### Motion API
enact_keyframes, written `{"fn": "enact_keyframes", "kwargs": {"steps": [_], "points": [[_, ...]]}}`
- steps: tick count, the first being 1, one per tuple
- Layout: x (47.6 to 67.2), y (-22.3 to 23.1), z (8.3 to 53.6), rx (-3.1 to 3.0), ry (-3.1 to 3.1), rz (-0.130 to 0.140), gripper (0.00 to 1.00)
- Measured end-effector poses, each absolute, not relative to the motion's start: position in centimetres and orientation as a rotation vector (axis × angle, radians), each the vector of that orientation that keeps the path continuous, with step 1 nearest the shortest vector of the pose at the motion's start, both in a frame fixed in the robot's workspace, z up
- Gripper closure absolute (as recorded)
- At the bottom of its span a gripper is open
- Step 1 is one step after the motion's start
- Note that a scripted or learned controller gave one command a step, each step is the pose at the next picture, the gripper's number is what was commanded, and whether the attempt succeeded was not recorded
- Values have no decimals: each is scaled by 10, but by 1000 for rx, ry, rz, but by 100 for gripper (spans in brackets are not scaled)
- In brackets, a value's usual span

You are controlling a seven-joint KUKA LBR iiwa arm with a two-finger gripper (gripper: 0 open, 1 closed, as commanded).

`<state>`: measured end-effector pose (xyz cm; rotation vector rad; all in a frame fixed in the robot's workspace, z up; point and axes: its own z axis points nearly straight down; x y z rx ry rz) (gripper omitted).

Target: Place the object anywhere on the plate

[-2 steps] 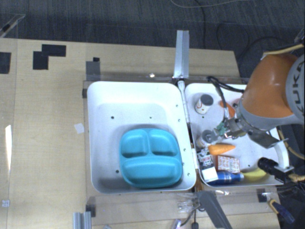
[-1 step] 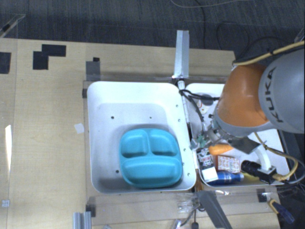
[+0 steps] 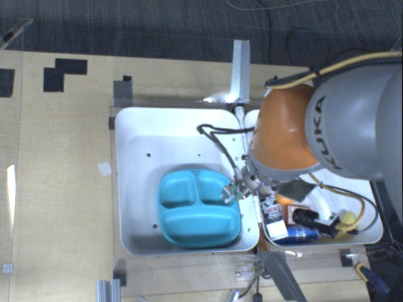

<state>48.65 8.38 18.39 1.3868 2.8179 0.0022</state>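
Gripper (image 3: pixel 234 190) over right rim of blue plate (image 3: pixel 198 209), plate lying leftward in left bin (image 3: pixel 135 162); finger state not discernible; grasped object unconfirmed.

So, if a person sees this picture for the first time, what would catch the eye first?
Probably the big grey arm with its orange band, reaching in from the right and covering much of the right bin. Next, the bright blue divided plate in the left bin, with the gripper at its right edge. Small objects crowd the right bin under the arm.
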Motion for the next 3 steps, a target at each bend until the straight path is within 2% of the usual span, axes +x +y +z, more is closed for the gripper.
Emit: {"fn": "enact_keyframes", "kwargs": {"steps": [1, 2, 3], "points": [[488, 88, 240, 1523, 2744, 4, 100], [491, 67, 245, 1316, 2847, 3, 100], [486, 110, 199, 1459, 2783, 0, 100]]}}
